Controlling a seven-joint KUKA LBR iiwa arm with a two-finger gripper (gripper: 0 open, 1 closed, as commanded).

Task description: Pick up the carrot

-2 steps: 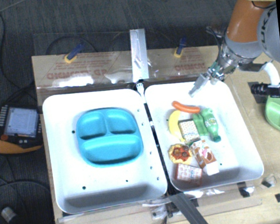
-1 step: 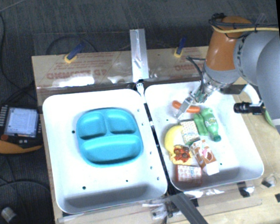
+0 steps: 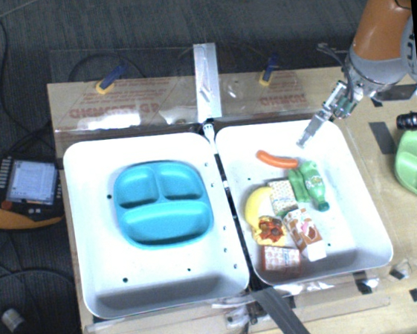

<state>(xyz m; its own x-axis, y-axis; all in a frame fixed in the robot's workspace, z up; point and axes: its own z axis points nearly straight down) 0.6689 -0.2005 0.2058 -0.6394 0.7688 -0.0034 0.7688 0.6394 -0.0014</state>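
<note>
While hovering at far-right corner of right bin (image 3: 360, 183), gripper (image 3: 304, 139) grasps nothing; finger spread can't be told. Carrot (image 3: 276, 160) lying untouched just left, near bin's far wall. Pick not yet done.

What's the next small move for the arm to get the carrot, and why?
Probably slide the pincer left and slightly toward the bin's near side until it sits over the carrot, then lower. It hangs just off the carrot's right end, holding nothing, with the green bottle close by.
</note>
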